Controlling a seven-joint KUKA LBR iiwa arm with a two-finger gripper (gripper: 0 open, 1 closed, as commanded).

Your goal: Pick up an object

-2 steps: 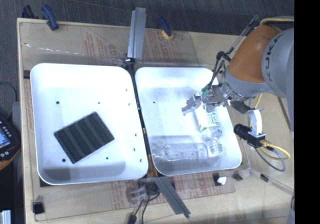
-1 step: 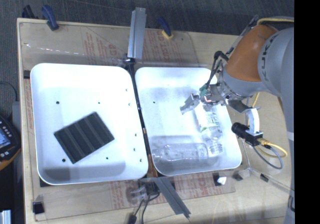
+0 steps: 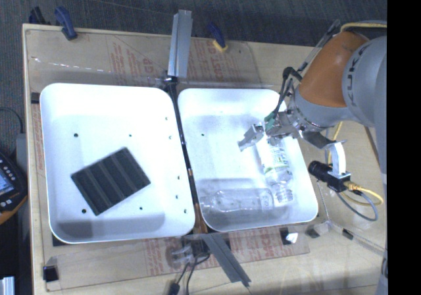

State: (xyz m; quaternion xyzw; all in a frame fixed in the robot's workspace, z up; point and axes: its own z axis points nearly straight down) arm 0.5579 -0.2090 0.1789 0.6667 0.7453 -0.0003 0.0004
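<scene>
Two clear plastic bottles lie in the right bin. One bottle with a label runs along the bin's right wall. The other bottle lies flat along the near wall. My gripper hangs over the right bin, just above the far end of the labelled bottle. From this angle I cannot make out whether it touches that bottle. A black ridged slab lies flat in the left bin.
The grey arm with its orange band reaches in from the right over the bin's rim. A metal divider bar stands behind the bins. Blue clamps grip the board's far edge. Cables trail at the right.
</scene>
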